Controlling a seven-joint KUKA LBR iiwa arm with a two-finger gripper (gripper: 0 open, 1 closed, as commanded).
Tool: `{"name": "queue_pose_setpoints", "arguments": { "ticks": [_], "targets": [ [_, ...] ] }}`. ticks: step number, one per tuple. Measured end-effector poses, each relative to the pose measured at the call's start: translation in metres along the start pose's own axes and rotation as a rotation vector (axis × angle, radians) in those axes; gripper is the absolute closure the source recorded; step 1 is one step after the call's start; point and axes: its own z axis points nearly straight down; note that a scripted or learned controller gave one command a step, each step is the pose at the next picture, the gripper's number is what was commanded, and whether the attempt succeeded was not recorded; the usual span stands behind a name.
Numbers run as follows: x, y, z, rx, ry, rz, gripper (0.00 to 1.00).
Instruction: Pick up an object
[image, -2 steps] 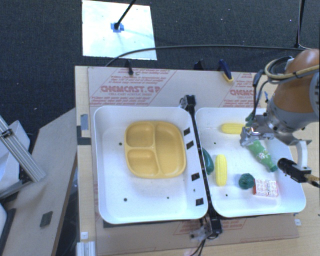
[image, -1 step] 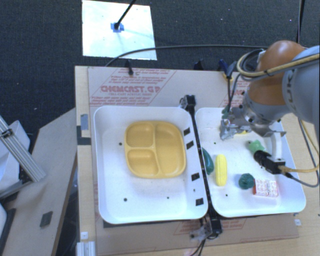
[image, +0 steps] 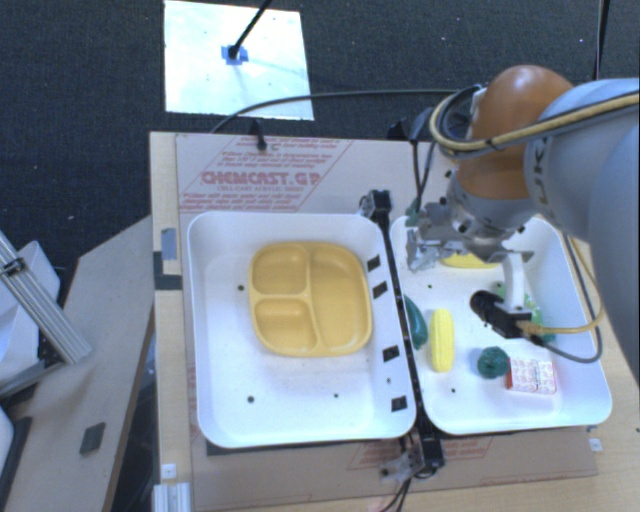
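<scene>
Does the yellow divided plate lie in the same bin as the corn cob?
No, the yellow divided plate lies in the left bin, while the corn cob lies in the right bin.

This looks like a robotics lab or test bench rather than a home. Two white bins (image: 300, 425) sit side by side on a plywood board (image: 280, 165) over dark carpet, with loose cables (image: 330, 98) trailing across the far side and an aluminium frame rail (image: 40, 315) at the left.

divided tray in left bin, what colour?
Yellow tray, plain, seen in the camera view.
</scene>
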Motion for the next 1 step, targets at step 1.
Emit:
{"name": "queue_pose_setpoints", "arguments": {
  "ticks": [1],
  "targets": [
    [0.0605,0.0225,-0.0046,-0.001,0.001,-0.001,1.00]
  ]
}}
